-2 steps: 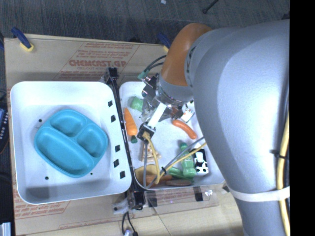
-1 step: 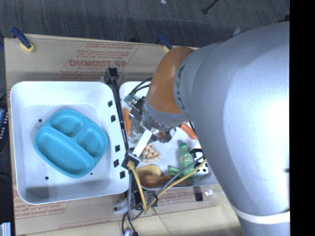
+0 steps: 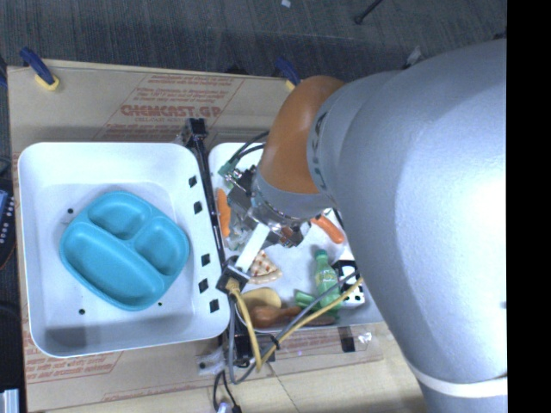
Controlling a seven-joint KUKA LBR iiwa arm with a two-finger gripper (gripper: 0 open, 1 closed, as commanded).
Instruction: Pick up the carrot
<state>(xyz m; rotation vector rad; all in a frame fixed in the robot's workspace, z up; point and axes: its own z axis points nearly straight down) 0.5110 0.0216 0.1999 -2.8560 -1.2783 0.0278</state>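
Robot lab, arm [image 3: 413, 188], white bins [image 3: 34, 231]

Right bin [image 3: 225, 155] crowded: arm [image 3: 413, 213] overhead, carrot [image 3: 223, 212] against left wall, pizza slice [image 3: 263, 270], green bottle [image 3: 325, 274] nearby. Left bin [image 3: 52, 157] open around blue tray [image 3: 125, 248].

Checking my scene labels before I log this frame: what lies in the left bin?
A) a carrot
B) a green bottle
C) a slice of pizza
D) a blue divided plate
D: the blue divided plate sits alone in the left bin, while the pizza slice, green bottle and carrot all lie in the right bin under the arm.
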